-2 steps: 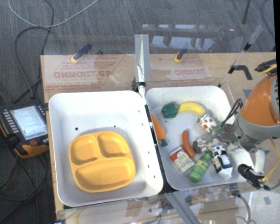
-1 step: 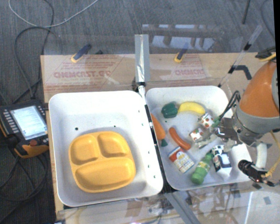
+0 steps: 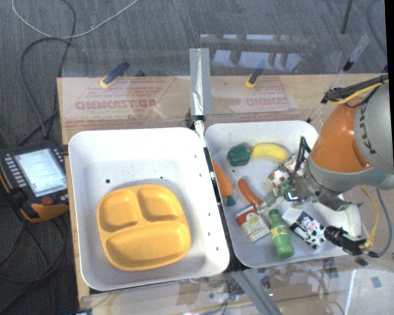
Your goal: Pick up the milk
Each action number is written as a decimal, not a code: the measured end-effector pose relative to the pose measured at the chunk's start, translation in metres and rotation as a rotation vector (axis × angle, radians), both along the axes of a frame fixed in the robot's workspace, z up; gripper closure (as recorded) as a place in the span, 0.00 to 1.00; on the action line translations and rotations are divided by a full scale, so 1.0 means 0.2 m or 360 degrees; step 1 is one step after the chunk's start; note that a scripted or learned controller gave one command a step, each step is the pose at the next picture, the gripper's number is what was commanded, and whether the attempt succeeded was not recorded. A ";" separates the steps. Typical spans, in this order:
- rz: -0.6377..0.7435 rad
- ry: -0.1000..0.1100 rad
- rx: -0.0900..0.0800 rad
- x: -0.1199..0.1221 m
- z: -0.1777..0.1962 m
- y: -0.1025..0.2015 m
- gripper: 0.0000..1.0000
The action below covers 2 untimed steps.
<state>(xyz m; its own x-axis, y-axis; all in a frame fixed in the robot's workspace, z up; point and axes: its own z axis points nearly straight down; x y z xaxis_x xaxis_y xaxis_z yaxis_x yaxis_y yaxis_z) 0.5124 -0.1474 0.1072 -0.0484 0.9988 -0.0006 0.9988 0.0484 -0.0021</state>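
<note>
The milk is a small white carton with black cow patches. It lies on its side near the front right of the right bin. My gripper hangs over the middle right of that bin, just up and left of the milk and apart from it. The orange-banded wrist rises behind it. A small red-and-white speckled item sits right by the gripper's tip.
The right bin also holds a green pepper, a banana, a carrot, a red sausage, a red-and-white box and a green bottle beside the milk. A yellow divided plate lies in the left bin.
</note>
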 end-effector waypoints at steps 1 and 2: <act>0.0499 -0.0015 -0.0010 0.30 -0.09 0.07 0.00; 0.0493 -0.0002 -0.0003 0.25 0.23 -0.33 0.00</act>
